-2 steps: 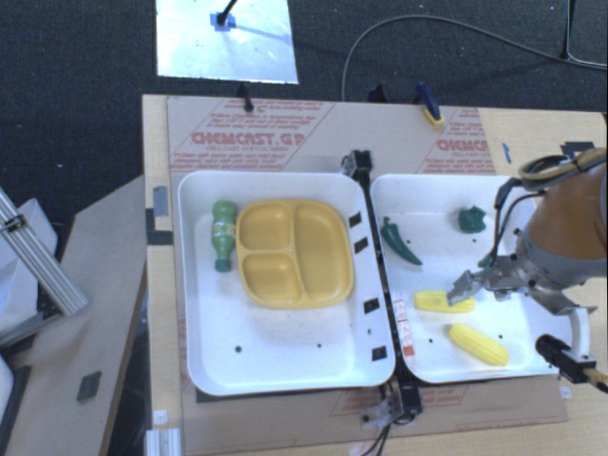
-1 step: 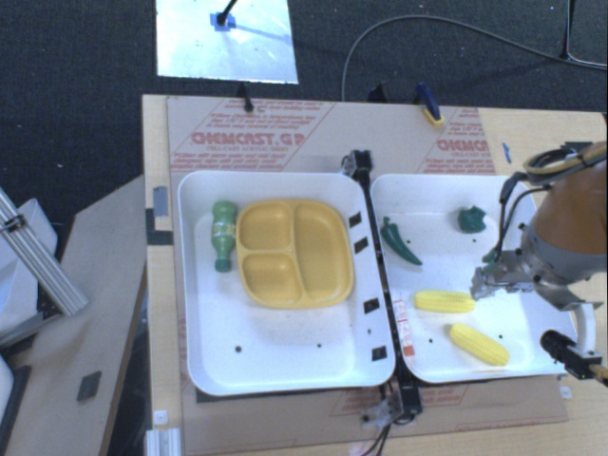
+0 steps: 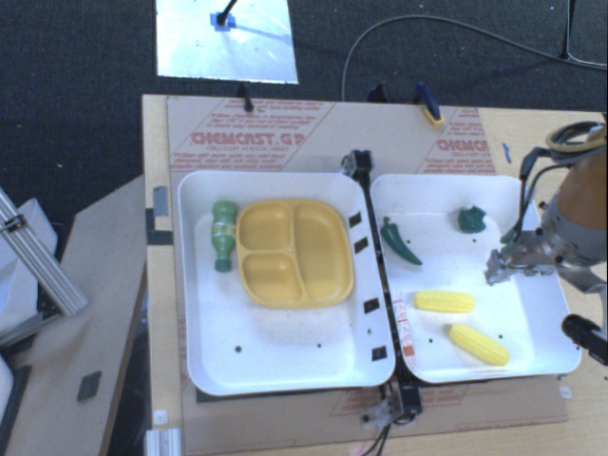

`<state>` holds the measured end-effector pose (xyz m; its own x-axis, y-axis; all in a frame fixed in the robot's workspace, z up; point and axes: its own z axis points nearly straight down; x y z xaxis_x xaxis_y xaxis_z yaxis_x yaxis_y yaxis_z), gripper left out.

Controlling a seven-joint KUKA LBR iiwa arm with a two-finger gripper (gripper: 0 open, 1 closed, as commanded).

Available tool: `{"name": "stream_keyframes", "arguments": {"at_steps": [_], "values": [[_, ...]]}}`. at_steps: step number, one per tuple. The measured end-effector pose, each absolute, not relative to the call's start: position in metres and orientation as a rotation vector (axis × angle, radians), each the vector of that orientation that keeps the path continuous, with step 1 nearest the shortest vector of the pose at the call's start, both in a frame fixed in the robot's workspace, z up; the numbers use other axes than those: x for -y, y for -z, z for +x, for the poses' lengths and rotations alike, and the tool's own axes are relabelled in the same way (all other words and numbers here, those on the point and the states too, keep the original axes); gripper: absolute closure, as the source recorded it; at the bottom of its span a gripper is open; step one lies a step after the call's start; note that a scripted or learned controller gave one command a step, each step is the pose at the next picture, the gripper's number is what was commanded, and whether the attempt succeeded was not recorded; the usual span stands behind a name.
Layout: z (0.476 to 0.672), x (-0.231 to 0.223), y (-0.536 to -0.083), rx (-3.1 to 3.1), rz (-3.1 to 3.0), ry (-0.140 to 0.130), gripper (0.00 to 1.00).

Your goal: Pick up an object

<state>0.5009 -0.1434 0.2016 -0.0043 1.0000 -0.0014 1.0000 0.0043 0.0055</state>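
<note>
Right white bin [image 3: 446, 373]: four candidate objects lie on its floor. A yellow plastic corn cob [image 3: 444, 301] lies near the middle, its long axis running left to right; a second yellow corn cob [image 3: 478, 344] lies just nearer and to the right, angled. A dark green chili pepper [image 3: 400, 242] lies by the bin's left wall, and a small dark green lumpy piece [image 3: 471, 219] sits toward the far right. The grey end effector [image 3: 509, 265] hangs over the right part of this bin, right of the first cob and apart from it; whether its fingers are wide or narrow cannot be told. Left white bin [image 3: 204, 350]: a yellow three-compartment plate [image 3: 293, 253] lies flat, with a green plastic bottle [image 3: 223, 235] just beside its left edge. Both bins rest on the wooden counter [image 3: 313, 126].
</note>
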Motion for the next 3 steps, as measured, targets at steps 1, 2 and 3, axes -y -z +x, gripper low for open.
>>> {"name": "stream_keyframes", "arguments": {"at_steps": [1, 2, 3], "values": [[0.502, 0.144, -0.233, -2.223, 2.213, -0.004, 1.0], [0.514, 0.085, -0.227, -2.231, 2.211, -0.003, 1.0], [0.517, 0.039, -0.22, -2.23, 2.212, -0.002, 1.0]]}}
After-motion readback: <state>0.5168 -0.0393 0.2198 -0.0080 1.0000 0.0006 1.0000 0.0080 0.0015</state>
